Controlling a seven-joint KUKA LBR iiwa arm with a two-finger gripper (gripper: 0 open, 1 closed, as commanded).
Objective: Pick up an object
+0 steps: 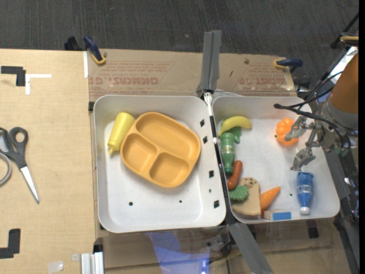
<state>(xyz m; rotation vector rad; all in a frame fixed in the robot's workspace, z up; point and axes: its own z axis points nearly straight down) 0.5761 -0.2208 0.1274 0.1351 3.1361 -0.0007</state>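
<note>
My gripper [296, 146] hangs over the right side of the right bin [259, 153], its two fingers apart and nothing between them. One fingertip [292, 132] overlaps the right edge of an orange fruit [283, 131]; I cannot tell if they touch. The other fingertip [300, 160] is just above a blue bottle [304, 192] lying near the bin's right wall. Along the bin's left side lie a yellow banana [235, 123], a green bottle [228, 147] and a red sausage [234, 174]. At the front are a bread slice [247, 203], a carrot [269, 196] and a small blue block [278, 215].
The left bin [114, 204] holds a yellow divided plate [159, 149] and a yellow bottle [120, 131]. A grey divider [212, 67] runs between the bins. Scissors [20, 158] lie on the bench far left. Cables [325, 84] trail near the arm at the right.
</note>
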